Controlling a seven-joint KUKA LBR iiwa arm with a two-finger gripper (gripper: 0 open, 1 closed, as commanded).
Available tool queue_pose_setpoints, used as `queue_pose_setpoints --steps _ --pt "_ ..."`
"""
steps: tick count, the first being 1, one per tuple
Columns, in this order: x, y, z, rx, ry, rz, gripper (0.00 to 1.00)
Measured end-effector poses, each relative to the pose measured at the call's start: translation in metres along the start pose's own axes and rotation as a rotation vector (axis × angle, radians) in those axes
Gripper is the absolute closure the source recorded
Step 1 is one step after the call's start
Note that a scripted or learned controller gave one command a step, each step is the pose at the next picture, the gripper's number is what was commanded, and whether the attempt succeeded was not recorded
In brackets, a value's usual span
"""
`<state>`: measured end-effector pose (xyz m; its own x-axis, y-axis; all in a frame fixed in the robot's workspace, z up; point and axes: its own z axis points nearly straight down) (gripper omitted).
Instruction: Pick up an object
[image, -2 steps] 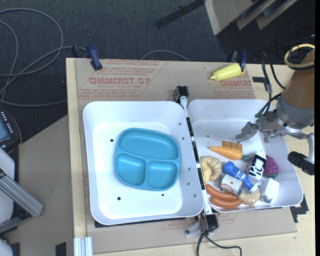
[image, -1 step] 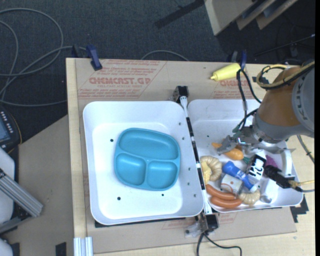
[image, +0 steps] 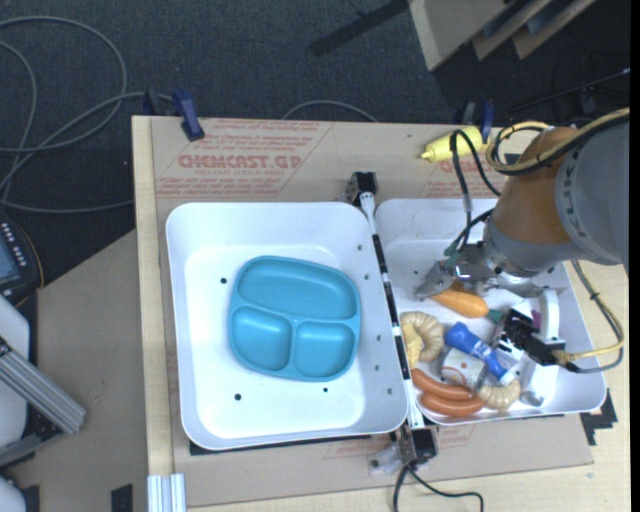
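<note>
I am standing by a brown table (image: 250, 150) with two white bins on it, side by side. The left bin (image: 200, 300) has just one thing in it, a blue plate (image: 295, 315) with three dips, lying flat in the middle. The right bin (image: 410, 225) is full of little toy foods, all bunched up at the near end. The big grey arm (image: 590, 190) with its orange band (image: 525, 205) comes in from the right and bends down into the right bin. Its gripper (image: 440, 282) is low, close to the wall between the two bins, and it points toward the left. I can't make out whether the gripper is spread wide or pinched together, and I see nothing held in it. Right beside the gripper, a bit nearer to me, lies an orange carrot (image: 462, 301) on its side. It looks like it is touching the gripper's tip or almost touching, I am not sure which. Below the carrot is a curly tan bread toy (image: 420, 335) next to the bin wall. Just to the right of it is a blue toy (image: 465, 337), and under that a white and red toy (image: 460, 368). At the near edge lie red sausages (image: 448, 395) with a tan piece (image: 503, 395) touching their right end. A blue clip (image: 187, 115) sits on the far left corner of the table
</note>
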<state>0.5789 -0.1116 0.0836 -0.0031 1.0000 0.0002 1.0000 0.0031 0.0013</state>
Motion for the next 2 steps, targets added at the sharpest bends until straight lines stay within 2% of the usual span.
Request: queue_pose_setpoints --steps 1,2 --pt "-0.002 0.0 -0.012 -0.003 -0.002 0.003 1.0" --pt "0.081 -0.003 -0.107 -0.009 0.003 -0.006 1.0"
